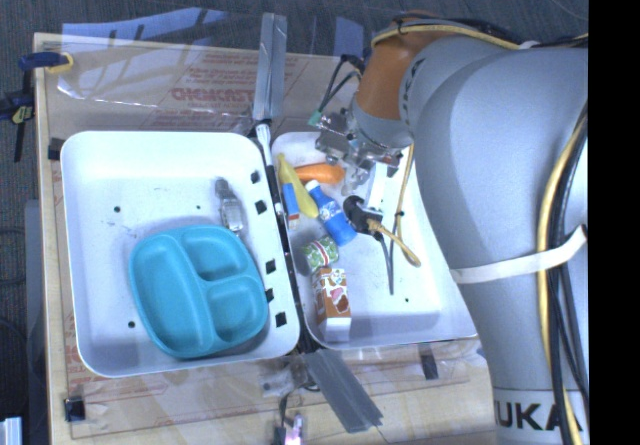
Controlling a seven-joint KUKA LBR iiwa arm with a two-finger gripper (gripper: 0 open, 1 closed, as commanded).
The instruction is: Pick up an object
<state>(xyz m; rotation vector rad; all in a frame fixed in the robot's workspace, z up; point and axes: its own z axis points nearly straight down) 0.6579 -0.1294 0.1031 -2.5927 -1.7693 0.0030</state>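
My gripper (343, 147) is low over the far end of the right bin (425, 313), below the orange wrist band. Just under it lies an orange carrot-shaped piece (318, 173), partly covered by the gripper body. A yellow banana-like item (288, 183) lies by the bin's left wall. A blue bottle (333, 217) sits just in front of the carrot piece. Closer to the front are a green and white can (320, 255) and a small brown carton (335, 299). A black-headed utensil with a yellow handle (385, 231) lies to the right of the bottle.
The left bin (90, 193) holds a blue divided plate (200, 289) and a small metal piece (230, 205). The large grey arm (500, 163) covers the right bin's right side. A divider with black clips (275, 263) separates the bins.
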